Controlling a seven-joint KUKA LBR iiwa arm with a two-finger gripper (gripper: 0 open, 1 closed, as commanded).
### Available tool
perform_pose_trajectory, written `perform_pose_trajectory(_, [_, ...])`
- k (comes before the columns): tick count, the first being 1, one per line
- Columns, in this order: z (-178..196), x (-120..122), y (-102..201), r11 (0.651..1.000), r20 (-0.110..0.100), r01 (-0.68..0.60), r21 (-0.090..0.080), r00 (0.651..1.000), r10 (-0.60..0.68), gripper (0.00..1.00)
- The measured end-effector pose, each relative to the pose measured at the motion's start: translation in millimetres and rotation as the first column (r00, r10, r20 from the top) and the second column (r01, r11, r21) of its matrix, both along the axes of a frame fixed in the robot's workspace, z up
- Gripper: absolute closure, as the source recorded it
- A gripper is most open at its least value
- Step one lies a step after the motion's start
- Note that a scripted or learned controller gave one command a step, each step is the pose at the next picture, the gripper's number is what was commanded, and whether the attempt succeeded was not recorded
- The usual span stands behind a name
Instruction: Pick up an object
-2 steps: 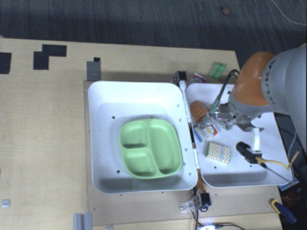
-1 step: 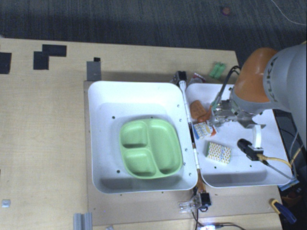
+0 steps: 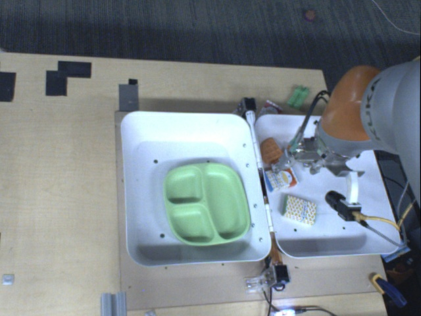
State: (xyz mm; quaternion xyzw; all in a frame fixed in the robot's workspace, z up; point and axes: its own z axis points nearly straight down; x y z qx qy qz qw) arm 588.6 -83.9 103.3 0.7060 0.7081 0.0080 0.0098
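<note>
Grey and orange-banded, our arm (image 3: 368,114) reaches in from the right and bends down over the right white bin (image 3: 375,242); we cannot tell how its gripper (image 3: 295,151) stands. Just left of it lies a brown rounded object (image 3: 270,149), with a speckled yellow-and-white packet (image 3: 300,209) nearer the bin's front.

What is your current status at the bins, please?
Gripper low in right bin, finger state unclear. Nothing seen held. Brown object and small packet beside it; patterned sponge apart. Green tray in left bin.
</note>
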Motion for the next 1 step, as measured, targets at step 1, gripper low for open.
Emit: perform_pose_trajectory(1, [11.2, 1.6, 1.5, 1.000, 0.004, -0.002, 0.002, 1.000, 0.002, 1.00])
